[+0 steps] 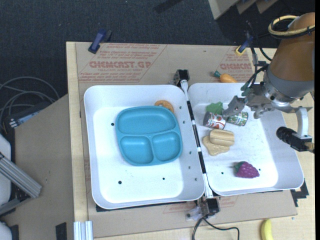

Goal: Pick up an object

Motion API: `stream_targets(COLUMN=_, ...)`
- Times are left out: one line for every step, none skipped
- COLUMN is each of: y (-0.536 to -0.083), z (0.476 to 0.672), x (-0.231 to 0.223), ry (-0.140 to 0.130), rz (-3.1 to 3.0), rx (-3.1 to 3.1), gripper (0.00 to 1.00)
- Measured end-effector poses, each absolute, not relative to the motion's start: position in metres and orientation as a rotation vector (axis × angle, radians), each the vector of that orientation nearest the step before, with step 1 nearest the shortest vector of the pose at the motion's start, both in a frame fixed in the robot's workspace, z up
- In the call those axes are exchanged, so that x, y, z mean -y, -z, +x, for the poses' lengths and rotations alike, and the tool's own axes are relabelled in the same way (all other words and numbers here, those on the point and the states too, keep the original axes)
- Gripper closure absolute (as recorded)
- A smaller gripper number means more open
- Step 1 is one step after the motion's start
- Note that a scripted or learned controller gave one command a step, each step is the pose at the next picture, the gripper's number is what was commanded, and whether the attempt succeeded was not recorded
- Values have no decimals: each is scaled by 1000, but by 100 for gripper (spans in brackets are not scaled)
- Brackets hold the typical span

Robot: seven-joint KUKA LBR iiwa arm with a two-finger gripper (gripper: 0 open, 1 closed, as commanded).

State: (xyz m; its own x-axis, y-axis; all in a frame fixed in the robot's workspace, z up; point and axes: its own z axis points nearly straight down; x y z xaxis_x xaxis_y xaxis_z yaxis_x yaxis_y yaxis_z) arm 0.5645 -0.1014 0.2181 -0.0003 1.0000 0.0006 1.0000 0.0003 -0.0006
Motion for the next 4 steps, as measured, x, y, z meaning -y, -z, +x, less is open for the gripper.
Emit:
stream_targets(y=-131, z=612, x=99, ry=0, rz=-2221, rx=2222, gripper=0)
stream_targets(y=-119, z=620, x=109, ry=20, rz=-2234, rx=2235, gripper=0)
stream_targets(y=-115, z=619, x=108, ry=23, rz=-2237, rx=2237, gripper=0)
stream_targets(y=-114, z=619, x=108, ry=23, rz=-2238, rx=2237, gripper=0)
